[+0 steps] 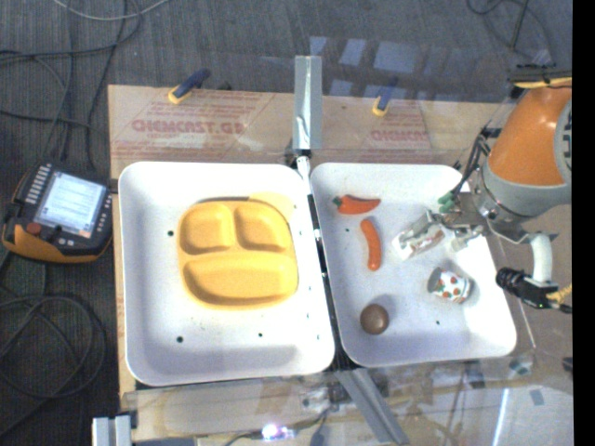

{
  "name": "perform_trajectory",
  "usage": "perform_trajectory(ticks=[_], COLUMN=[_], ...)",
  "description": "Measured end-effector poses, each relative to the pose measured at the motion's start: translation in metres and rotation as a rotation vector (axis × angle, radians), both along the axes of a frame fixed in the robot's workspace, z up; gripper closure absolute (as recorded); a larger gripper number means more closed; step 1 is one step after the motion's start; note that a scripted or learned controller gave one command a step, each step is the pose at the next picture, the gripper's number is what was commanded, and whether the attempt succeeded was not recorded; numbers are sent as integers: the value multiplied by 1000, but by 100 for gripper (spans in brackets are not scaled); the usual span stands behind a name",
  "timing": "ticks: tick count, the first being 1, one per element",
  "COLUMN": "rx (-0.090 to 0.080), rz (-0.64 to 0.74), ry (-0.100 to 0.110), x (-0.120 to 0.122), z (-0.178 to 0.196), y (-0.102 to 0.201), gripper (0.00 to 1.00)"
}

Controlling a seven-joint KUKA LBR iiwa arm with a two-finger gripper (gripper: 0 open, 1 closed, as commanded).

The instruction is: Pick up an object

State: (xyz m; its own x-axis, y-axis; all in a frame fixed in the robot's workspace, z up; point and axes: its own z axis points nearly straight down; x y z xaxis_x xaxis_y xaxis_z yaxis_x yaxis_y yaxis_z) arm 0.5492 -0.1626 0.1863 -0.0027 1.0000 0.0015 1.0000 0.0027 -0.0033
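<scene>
I have the gripper (426, 238) low over the right bin (483, 337), reaching in from the bin's right side, and I can't tell from this slanted view how it is set or whether it has anything. Nothing is visibly lifted, so I judge the pick not yet made. Just to its left lies an orange hot dog (372, 244), lengthwise, with a small carrot (357, 204) a little further up and left; both lie apart from the others, which should give room to close on either. Just below the gripper sits a small white object with red spots (451, 286); lower left is a brown ball (375, 319). Well to the left, the other bin (149, 342) holds a yellow divided tray (239, 253).
</scene>
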Motion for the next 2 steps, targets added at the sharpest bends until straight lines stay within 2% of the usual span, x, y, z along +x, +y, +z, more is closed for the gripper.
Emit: perform_trajectory(ticks=[1, 2], rx=[-19, -9], rz=[41, 14], ry=[-47, -49], x=[59, 71], z=[-68, -75], y=[-9, -21], gripper=[0, 0])
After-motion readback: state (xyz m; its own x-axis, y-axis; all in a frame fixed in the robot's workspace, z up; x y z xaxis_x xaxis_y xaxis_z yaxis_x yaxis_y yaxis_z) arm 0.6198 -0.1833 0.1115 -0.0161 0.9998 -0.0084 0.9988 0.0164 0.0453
